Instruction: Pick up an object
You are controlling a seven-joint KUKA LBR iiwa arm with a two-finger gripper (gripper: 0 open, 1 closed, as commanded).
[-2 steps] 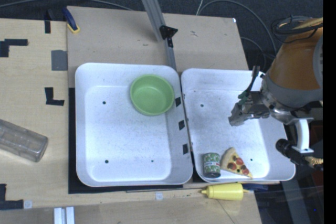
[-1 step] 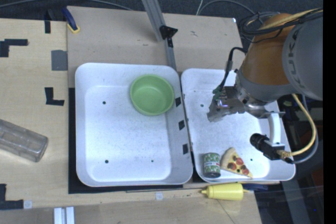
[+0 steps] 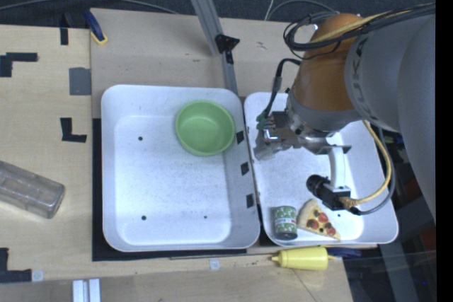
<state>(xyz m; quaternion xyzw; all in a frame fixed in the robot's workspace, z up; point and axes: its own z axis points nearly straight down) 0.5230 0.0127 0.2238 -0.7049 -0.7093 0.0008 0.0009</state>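
The gripper [image 3: 267, 141] hangs over the right bin [image 3: 375, 223] by its left wall (whether it grasps anything I cannot tell) — the can [image 3: 285, 221] and pizza slice [image 3: 319, 218] sit untouched along the front edge — likely poised to descend.

The arm [image 3: 368, 67] covers much of the right bin [image 3: 379, 226], hiding its far rim and right side. The gripper [image 3: 272, 138] is too blurred against the wrist to read. The bench [image 3: 42, 102] runs off the left edge.
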